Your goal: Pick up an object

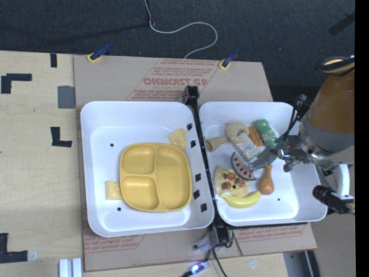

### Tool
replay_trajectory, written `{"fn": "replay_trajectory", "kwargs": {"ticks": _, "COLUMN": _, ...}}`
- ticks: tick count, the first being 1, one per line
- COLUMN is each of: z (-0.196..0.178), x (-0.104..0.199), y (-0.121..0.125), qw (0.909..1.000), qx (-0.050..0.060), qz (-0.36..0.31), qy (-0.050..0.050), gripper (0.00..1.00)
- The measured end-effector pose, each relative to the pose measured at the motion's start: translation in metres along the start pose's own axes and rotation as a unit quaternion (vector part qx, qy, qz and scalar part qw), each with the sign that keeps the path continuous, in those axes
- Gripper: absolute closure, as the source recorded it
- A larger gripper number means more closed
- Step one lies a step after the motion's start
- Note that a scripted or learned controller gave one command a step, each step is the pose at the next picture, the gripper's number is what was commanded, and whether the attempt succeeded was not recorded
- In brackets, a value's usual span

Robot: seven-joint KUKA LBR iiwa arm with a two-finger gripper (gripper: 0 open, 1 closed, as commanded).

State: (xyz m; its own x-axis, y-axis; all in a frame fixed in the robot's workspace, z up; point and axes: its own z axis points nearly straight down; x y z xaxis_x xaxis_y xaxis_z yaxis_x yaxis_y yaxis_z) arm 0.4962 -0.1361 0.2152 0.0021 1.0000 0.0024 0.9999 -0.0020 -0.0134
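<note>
On the table, two shallow white bins sit side by side. At the right bin point(305, 209), the grey arm with its orange band reaches in from the right, its jaws point(258, 161) low over a heap of toy food: a watermelon slice point(241, 167), a pizza slice point(228, 180), a banana point(242, 199), a brown drumstick point(266, 180), a green bottle point(265, 130). Whether the jaws are parted or closed on anything cannot be told. Inside the left bin point(95, 126) lies a yellow divided plate point(155, 176), with pale yellow pieces beside it.

One fixed camera looks down at a slant from above the bench; both white bins point(92, 154) sit mid-frame.
</note>
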Motion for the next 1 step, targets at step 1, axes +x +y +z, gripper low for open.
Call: {"fn": "replay_trajectory", "kwargs": {"ticks": 1, "z": -0.0052, "x": 0.0000, "y": 0.0024, "qw": 1.0000, "qx": -0.005, "qz": -0.001, "qy": -0.001, "gripper": 0.00}}
